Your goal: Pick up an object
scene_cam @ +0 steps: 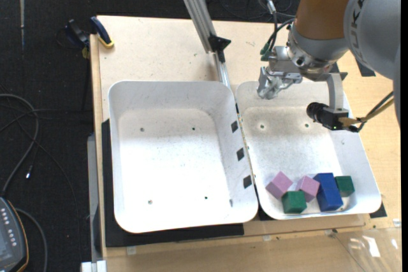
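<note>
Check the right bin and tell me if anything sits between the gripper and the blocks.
Nothing visible does. The gripper hangs over the far rim of the right bin, and the blocks are clustered at its near edge. Between them lies bare bin floor. The pink block is closest to the gripper.

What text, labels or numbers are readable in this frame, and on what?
None can be read.
Arm: dark lettering on the grey shell at the right edge, cut off and too blurred to read.
Device at the lower left corner: a row of small marks or buttons, too small to read.
Right bin, left bin and the blocks: no lettering visible.
</note>
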Robot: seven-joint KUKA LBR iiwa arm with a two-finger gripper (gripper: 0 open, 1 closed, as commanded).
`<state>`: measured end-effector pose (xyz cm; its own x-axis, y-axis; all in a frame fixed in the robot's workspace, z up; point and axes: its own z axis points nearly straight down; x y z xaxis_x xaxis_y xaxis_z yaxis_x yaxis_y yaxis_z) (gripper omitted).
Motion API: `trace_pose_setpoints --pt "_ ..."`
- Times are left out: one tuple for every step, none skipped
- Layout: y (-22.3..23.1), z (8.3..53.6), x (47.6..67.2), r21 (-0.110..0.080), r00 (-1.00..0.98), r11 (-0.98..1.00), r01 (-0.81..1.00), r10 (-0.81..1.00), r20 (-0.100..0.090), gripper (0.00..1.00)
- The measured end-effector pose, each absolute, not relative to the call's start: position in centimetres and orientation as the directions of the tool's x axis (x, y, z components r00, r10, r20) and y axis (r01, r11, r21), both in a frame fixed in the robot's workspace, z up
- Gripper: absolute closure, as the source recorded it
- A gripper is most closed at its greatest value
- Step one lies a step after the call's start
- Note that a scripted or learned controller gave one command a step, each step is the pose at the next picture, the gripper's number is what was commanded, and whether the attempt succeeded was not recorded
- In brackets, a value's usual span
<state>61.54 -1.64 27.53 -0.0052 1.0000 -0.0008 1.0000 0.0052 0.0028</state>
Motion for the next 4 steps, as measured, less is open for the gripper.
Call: trace_pose_setpoints --pt "6.2 20.3 66.6 -0.003 -0.008 0.008 1.000 1.000 0.002 1.00" --pt "5.8 21.8 66.7 0.002 -0.006 0.006 1.000 1.000 -0.001 1.00" --pt "5.8 22.8 66.7 0.003 -0.009 0.009 1.000 1.000 -0.002 1.00" --pt "5.8 23.8 66.7 0.005 -0.011 0.011 1.000 1.000 -0.004 1.00"
